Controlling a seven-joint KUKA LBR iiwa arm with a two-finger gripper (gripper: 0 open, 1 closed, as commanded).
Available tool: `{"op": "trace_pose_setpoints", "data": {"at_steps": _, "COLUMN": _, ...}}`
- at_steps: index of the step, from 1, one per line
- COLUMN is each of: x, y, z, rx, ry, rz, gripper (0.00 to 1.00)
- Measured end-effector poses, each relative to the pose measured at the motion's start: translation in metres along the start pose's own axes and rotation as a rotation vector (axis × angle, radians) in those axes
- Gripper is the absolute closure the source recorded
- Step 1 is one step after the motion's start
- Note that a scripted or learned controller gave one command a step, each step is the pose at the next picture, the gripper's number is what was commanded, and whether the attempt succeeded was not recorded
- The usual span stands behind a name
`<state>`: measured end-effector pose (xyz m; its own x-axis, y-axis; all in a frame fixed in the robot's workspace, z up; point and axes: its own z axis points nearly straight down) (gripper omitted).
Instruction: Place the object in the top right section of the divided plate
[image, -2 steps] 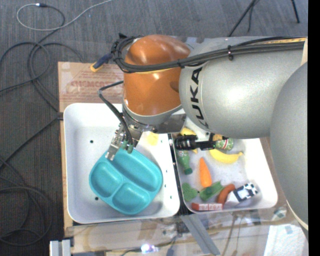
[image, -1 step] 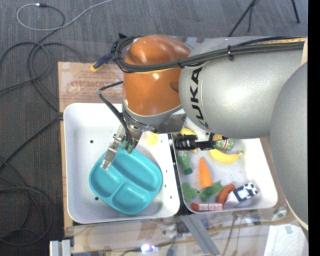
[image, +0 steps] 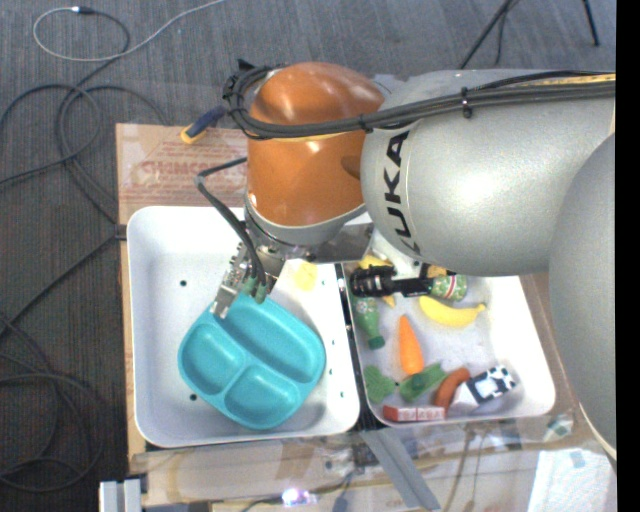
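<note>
A turquoise divided plate (image: 252, 362) lies tilted in the left white bin (image: 160, 300), toward its front right. My gripper (image: 240, 290) hangs just above the plate's upper left rim, under the big orange wrist band. I cannot see anything between its tips. A small yellow piece (image: 304, 276) lies in the left bin just right of the gripper, partly under the arm. The arm hides the back of both bins.
The right bin (image: 535, 385) holds a banana (image: 452, 314), an orange carrot (image: 409, 344), a dark bottle (image: 410, 286), green pieces (image: 372, 325), a red sausage-like item (image: 451, 387) and a black-and-white toy (image: 492, 384). Cables lie on the floor at left.
</note>
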<state>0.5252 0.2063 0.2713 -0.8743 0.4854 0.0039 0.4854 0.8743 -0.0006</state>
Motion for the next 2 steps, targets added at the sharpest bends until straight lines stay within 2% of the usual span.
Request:
{"op": "trace_pose_setpoints", "data": {"at_steps": 1, "x": 0.0, "y": 0.004, "z": -0.054, "rx": 0.0, "ry": -0.006, "rz": -0.249, "gripper": 1.0}}
{"op": "trace_pose_setpoints", "data": {"at_steps": 2, "x": 0.038, "y": -0.018, "z": 0.112, "rx": 0.001, "ry": -0.001, "rz": -0.225, "gripper": 1.0}}
